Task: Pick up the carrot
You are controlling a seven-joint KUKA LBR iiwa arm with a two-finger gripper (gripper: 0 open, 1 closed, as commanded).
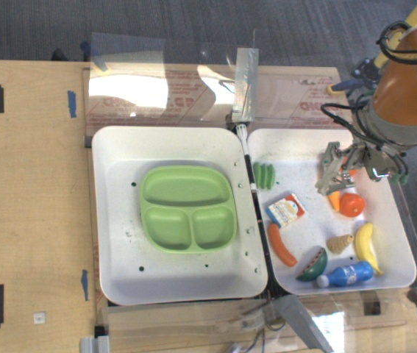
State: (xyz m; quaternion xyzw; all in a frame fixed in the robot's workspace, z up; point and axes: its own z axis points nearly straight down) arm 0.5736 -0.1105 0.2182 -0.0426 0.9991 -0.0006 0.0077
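Wooden bench (31, 219) is bearing two shallow white bins; the left bin (112, 219) is holding a green divided plastic tray (188, 207). Grey-and-orange arm's metal gripper (334, 184) is hovering, fingers slightly parted and gripping nothing, just above the small orange carrot (350, 204) in the right bin (304, 160).

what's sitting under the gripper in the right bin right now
Below the gripper in the right bin lies an orange carrot. Its upper end is covered by the gripper, so contact cannot be judged.
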